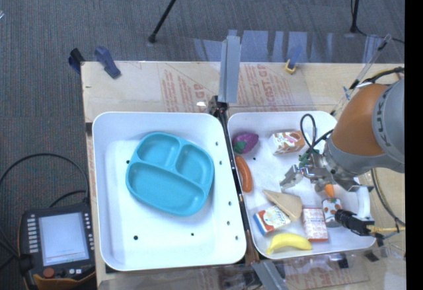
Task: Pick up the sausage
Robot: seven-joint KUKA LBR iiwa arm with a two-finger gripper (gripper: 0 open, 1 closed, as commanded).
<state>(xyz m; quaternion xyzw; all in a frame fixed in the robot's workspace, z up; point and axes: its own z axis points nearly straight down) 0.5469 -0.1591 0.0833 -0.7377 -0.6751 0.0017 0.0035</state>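
Sausage [244, 174] is lying along the left wall of the right bin [261, 118], just below the purple vegetable [245, 143]. We are hovering the gripper [295, 175] to its right, fingers apart and empty; we are judging a leftward shift, aligning across its narrow width.

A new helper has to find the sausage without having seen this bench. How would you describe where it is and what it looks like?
Look in the right-hand white bin, along its left wall beside the bin holding the blue plate. The sausage lies there lengthwise, just below the purple toy. It is the only long, orange-red, rounded piece there; the banana is yellow and by the front edge.
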